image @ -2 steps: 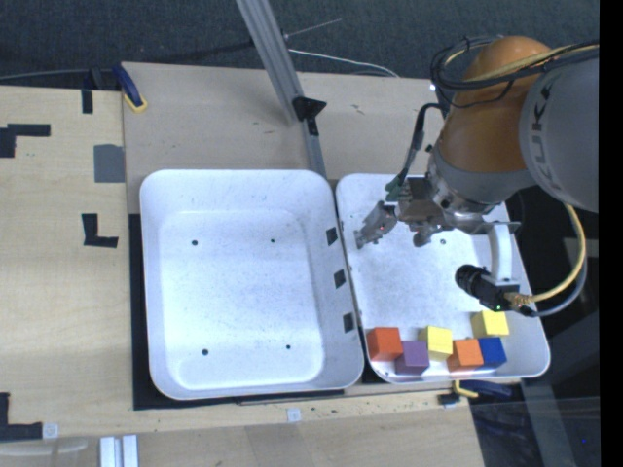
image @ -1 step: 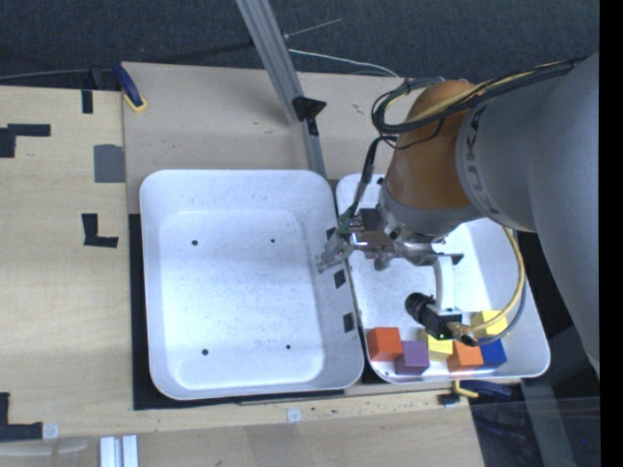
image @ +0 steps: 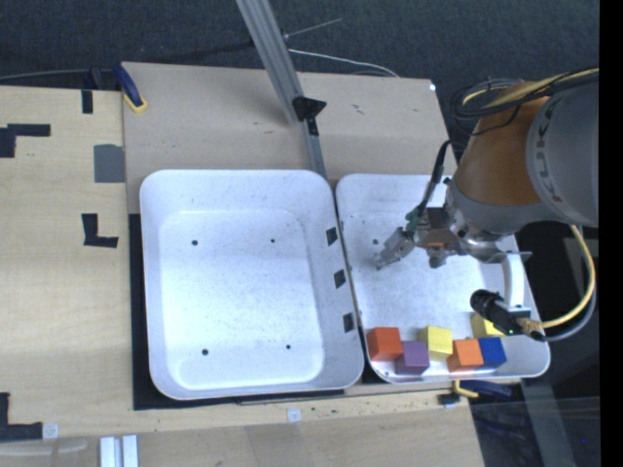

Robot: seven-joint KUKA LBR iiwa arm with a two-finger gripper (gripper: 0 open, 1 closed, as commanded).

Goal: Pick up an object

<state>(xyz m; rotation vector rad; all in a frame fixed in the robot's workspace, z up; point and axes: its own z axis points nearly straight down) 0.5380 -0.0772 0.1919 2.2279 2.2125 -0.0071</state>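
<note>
Over the right shallow white plastic bin (image: 389,197), the two-finger gripper (image: 389,253) is seen apparently spread, with nothing clasped. Small coloured cubes (image: 435,347) are clustered at the near wall, well apart. A descent from this spot would likely be wasted on bare floor.

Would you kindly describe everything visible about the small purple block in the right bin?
The small purple block looks like a matte cube with flat faces, lying at the near edge of the right white bin. It sits in a row of blocks, pressed against the orange block on one side, with the yellow block close by on the other. The gripper is well away from it.
</note>
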